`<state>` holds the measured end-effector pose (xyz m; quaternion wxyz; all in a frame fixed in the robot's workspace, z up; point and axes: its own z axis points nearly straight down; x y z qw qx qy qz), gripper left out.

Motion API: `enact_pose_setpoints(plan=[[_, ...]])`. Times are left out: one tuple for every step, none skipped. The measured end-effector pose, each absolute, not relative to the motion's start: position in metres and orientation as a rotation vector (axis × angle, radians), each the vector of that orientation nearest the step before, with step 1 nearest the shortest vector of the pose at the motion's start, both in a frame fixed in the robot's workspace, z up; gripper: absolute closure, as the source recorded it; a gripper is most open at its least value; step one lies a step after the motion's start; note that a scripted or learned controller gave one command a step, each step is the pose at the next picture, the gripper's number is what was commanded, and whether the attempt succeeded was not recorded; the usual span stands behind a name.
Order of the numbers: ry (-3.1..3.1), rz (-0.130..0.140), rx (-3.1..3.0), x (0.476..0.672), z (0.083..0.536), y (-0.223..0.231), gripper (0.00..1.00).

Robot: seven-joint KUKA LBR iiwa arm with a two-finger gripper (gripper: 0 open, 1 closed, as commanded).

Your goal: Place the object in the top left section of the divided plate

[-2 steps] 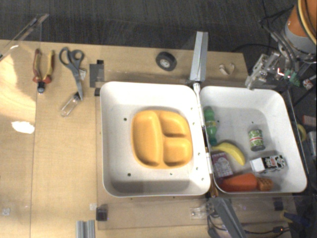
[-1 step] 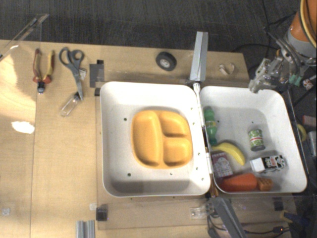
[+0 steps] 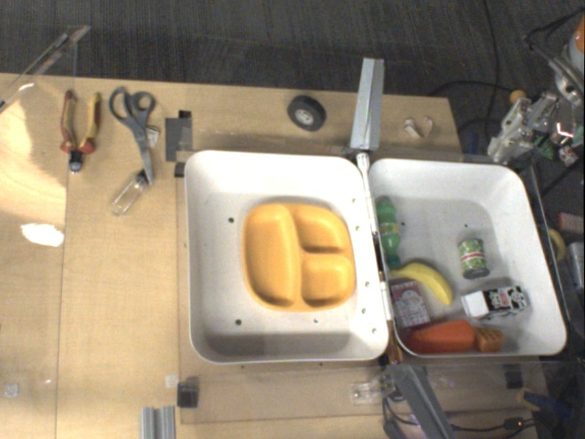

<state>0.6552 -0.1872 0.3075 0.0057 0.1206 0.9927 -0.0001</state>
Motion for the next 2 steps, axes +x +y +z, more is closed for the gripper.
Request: enact_pose_setpoints(plan=[[3.127,0.001,0.141,0.663,0.27,-0.127,1.0],[3.132,0.002,0.071,0.665,0.226,-0.091,1.0]])
